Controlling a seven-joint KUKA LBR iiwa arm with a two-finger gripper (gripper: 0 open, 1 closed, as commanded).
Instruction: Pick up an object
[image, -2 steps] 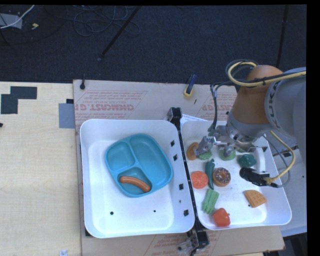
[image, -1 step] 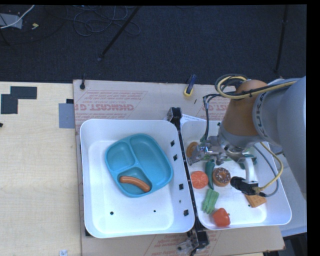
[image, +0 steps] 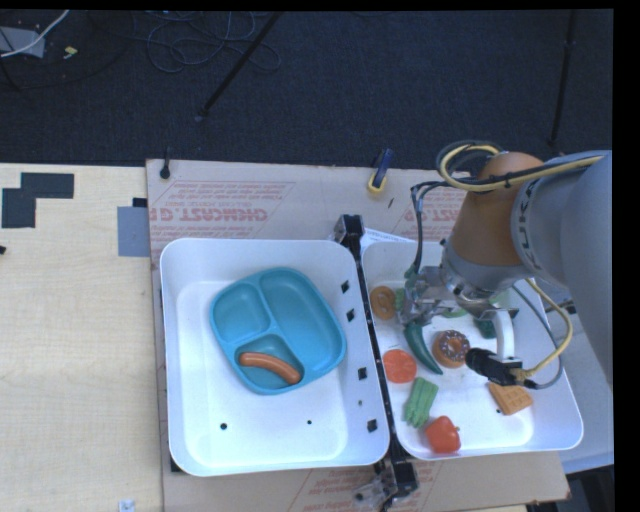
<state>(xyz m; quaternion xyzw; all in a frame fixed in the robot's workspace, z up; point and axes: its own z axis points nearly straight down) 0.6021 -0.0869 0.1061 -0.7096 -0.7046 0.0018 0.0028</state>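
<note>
My gripper (image: 424, 306) is low over the far part of the right bin (image: 560, 425), under the grey arm with its orange band. A dark green curved pepper (image: 416, 343) lies just in front of it, its top end at the gripper. An orange round piece (image: 383, 300) sits just left of the gripper. A chocolate donut (image: 452, 347) lies to its front right. Nothing visibly hangs from the gripper.
The right bin also holds a red tomato (image: 399, 366), a light green vegetable (image: 421, 400), a red fruit (image: 443, 434) and a tan cracker (image: 511, 398). In the left bin (image: 200, 430), a blue divided plate (image: 290, 305) carries a sausage (image: 268, 367).
</note>
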